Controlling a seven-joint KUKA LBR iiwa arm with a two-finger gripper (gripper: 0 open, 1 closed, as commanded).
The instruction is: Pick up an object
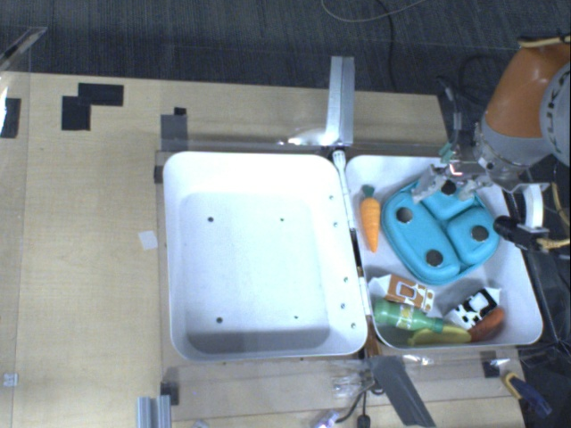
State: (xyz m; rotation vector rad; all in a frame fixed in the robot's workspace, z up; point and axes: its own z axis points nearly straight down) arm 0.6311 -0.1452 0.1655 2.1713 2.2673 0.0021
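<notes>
The right bin holds all the objects. A blue tray with three dark holes lies flat in the middle, reaching toward the far edge. An orange carrot with a green top lies along the left edge, tip toward the near side. A small printed card lies just near of the tray. A green bottle lies on its side along the near edge. A black-and-white toy sits beside a brown piece in the near right corner.
</notes>
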